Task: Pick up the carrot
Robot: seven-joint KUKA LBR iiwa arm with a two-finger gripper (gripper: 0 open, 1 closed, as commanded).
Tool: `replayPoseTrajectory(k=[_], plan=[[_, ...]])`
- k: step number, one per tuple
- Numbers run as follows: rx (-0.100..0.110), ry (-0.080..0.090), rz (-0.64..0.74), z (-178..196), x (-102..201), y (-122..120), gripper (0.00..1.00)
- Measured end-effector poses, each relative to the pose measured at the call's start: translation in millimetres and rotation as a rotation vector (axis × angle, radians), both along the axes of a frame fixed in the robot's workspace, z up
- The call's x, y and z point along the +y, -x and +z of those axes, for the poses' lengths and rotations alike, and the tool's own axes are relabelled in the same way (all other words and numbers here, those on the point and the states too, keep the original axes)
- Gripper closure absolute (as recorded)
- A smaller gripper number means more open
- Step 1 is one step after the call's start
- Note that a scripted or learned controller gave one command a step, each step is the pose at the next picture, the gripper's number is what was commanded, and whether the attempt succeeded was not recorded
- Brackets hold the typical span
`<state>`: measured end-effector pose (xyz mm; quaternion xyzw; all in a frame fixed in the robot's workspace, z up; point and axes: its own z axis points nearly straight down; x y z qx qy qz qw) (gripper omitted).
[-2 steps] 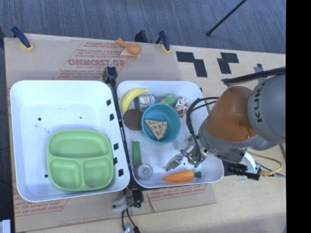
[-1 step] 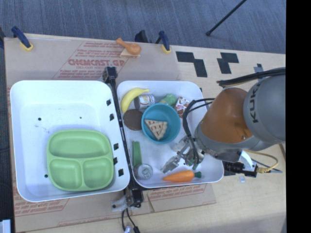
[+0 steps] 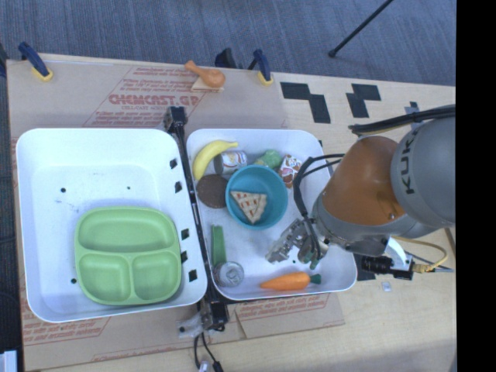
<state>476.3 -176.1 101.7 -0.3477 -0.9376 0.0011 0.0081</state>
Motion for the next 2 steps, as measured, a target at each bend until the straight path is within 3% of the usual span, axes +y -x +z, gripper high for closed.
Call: replayPoseTrajectory(k=[1, 2], plan=[[-0.013, 0.001, 0.246, 36, 51, -1, 1.0], [-0.015, 0.003, 0.203, 63, 55, -1, 1.0]])
